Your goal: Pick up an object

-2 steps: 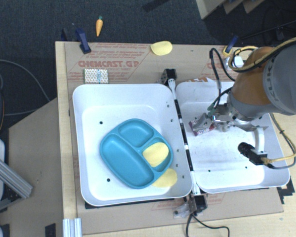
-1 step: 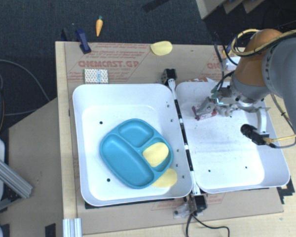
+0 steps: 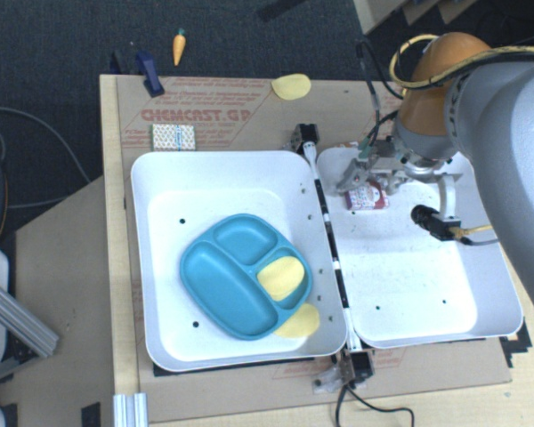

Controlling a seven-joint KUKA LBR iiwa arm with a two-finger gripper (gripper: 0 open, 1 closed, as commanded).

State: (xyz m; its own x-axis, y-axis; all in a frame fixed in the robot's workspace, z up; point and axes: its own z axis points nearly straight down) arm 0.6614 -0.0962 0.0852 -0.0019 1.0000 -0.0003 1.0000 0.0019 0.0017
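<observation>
While the grey arm with its orange band (image 3: 440,65) reaches in from the right, the two-finger gripper (image 3: 371,178) sits low in the right white bin (image 3: 427,283), at its far left corner — right over a small red-and-white packet (image 3: 367,199); whether it pinches the packet, I cannot tell. Over in the left white bin (image 3: 160,194), a blue divided plastic plate (image 3: 231,274) carries a yellow piece (image 3: 281,277).

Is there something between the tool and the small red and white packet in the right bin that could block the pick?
Nothing visible does. The tool hangs directly over the red and white packet at the far end of the right bin, with no other object between them.
</observation>
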